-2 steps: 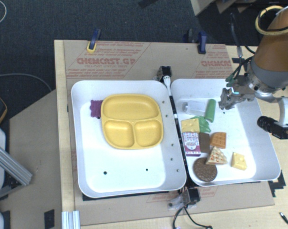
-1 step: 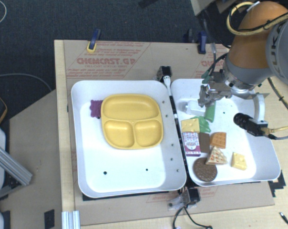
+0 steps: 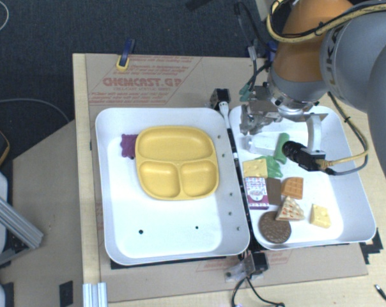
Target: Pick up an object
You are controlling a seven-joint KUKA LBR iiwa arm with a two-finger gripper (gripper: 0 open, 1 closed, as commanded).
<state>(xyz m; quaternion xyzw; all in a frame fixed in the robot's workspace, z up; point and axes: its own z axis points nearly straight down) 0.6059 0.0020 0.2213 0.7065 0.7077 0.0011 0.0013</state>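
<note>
Objects (image 3: 284, 200) small, mixed food-shaped, right bin (image 3: 353, 190)

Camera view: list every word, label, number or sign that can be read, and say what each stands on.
"CHEMCAST GP", red print on the brown board behind the left bin; the smaller red lines around it are too blurred to read.
Printed wrapper of the purple packet in the right bin: some print, too small to read.
Nothing legible on the yellow divided tray or the arm.
</note>
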